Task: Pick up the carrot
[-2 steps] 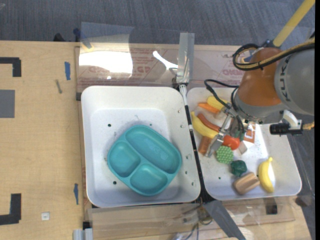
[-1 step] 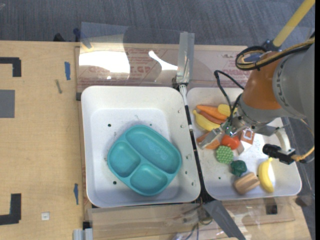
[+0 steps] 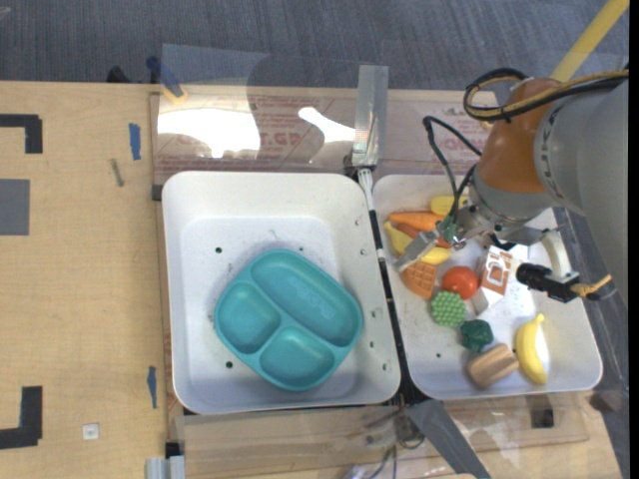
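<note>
The plate (image 3: 288, 317) is teal and both bins (image 3: 190, 267) are white. The carrot (image 3: 414, 222) is orange, the banana (image 3: 532, 348) yellow.

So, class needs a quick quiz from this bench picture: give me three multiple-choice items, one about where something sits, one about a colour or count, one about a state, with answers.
1. Where does the divided teal plate lie?
A. in the left bin
B. in the right bin
C. on the wooden bench

2. What colour is the banana?
A. green
B. yellow
C. red

3. How is the carrot placed?
A. standing on its tip
B. on the teal plate
C. lying in the bin beside the gripper

Answers:
1 A, the plate rests on the left bin's floor.
2 B, the banana is plainly yellow.
3 C, the orange carrot lies flat among the toy food, by the gripper.
</note>
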Controlling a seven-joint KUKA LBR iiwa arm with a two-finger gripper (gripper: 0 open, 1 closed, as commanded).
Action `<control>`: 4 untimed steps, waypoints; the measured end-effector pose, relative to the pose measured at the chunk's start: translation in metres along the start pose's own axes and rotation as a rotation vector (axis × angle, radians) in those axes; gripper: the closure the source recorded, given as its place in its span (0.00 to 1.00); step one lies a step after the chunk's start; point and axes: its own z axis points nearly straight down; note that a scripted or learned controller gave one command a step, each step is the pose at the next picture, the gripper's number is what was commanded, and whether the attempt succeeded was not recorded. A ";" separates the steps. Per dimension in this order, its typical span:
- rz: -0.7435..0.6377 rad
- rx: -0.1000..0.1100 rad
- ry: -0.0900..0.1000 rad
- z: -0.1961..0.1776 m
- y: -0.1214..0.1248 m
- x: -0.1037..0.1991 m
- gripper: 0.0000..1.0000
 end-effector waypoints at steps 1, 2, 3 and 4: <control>-0.032 0.059 0.036 0.005 0.029 -0.017 0.00; -0.032 0.051 0.019 -0.009 0.030 -0.022 1.00; -0.025 -0.010 0.000 -0.107 0.049 0.068 1.00; -0.133 -0.011 -0.008 -0.230 0.005 0.023 1.00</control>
